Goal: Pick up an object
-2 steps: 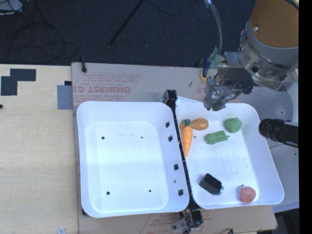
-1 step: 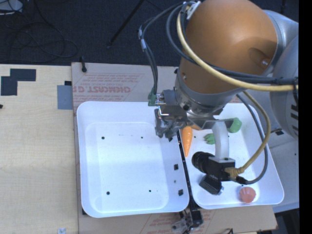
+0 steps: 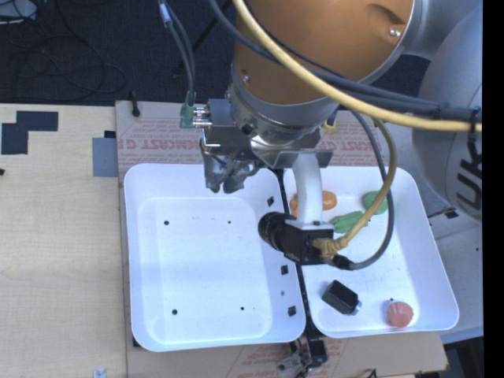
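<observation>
Your arm point(image 3: 331, 46) reached in from the right and hung over the two white bins on the counter point(image 3: 55, 235). Its pincer point(image 3: 226, 176) sat above the back edge of the left bin point(image 3: 150, 290), nothing between its fingers; how wide they stood, you could not tell. The things lay in the right bin point(image 3: 441, 290): a black block point(image 3: 341, 297) and a reddish round piece point(image 3: 399, 313) near the front, an orange piece point(image 3: 326, 201) and green pieces point(image 3: 375, 201) behind the pincer's mount.
</observation>
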Robot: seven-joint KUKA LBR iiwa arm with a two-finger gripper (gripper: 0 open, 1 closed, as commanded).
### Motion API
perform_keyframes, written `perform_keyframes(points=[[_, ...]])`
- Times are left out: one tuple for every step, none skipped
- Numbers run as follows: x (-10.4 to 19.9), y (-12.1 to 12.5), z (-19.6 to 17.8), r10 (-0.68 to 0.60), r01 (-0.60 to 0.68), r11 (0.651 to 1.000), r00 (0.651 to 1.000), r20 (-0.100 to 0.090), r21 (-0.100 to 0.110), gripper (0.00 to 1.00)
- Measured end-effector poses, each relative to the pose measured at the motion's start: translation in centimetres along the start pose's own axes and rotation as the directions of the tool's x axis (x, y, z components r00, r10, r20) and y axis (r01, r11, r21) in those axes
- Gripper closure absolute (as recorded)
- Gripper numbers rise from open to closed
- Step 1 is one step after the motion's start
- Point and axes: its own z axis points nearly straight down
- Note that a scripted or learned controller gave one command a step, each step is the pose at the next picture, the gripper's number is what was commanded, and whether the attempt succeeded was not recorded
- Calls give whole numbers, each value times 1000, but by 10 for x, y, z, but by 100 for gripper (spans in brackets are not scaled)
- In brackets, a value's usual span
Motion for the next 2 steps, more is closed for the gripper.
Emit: perform_keyframes(points=[[2,70,33,9,-9,1000,1000,6,6,100],[3,83,2,8,-8,1000,1000,4,3,100]])
